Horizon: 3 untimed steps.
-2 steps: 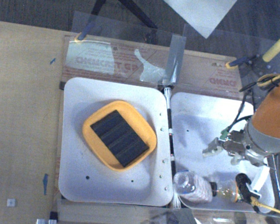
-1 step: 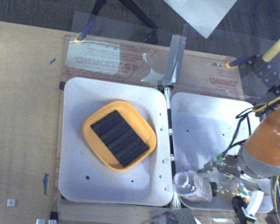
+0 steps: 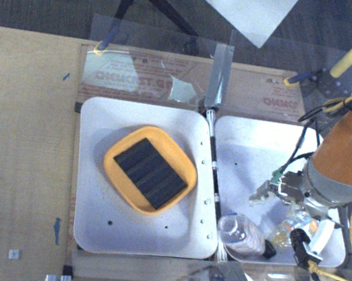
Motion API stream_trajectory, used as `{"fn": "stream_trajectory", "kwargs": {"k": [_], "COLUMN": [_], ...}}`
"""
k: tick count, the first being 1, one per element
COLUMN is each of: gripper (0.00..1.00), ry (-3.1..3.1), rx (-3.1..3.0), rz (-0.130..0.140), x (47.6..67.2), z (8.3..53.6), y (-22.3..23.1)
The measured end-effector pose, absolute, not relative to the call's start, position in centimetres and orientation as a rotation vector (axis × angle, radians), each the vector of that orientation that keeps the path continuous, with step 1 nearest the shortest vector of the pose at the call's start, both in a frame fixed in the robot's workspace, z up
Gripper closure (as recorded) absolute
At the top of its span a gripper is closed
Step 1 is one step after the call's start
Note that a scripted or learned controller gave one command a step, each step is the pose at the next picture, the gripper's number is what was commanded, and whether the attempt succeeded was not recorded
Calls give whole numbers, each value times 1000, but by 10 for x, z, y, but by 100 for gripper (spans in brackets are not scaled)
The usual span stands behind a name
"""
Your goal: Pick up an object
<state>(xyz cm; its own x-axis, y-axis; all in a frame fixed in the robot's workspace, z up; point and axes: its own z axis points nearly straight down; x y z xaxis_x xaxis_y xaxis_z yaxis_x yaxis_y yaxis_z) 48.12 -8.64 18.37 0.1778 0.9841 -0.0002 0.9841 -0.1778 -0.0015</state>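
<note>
Reaching in from the right, the gripper [image 3: 290,213] is hanging low over the near end of the right bin [image 3: 251,153], tucked under the arm's grey wrist and glossy orange band [image 3: 349,150]; whether it is spread or pressed together cannot be told, since the wrist and cabling are covering it. Just beside it, a clear plastic bottle [image 3: 244,235] is lying on its side in the bin's near corner, its body ribbed and shiny, with a pale pinkish label whose writing is too small to read. Nothing is showing between the bottle and the gripper that would mark a hold.

Across the divider, the left bin [image 3: 88,221] is bearing a rounded, square-ish orange dish [image 3: 119,180] of smooth plastic, and a dark, ridged rectangular pad [image 3: 150,173] is sitting inside it at a tilt. Both bins are shallow, white and matte. Behind them, a cardboard strip [image 3: 130,76] is carrying red printed lettering, reversed and blurred beyond reading.
</note>
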Motion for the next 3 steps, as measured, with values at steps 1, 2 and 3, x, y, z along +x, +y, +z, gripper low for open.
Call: {"fn": "stream_trajectory", "kwargs": {"k": [1, 2, 3], "gripper": [0, 100, 0], "ry": [-2005, -2005, -2005], "rx": [-2421, -2422, -2422], "rz": [1, 0, 0], "x": [483, 483, 483], "z": [190, 199, 199], "y": [-150, -150, -150]}}
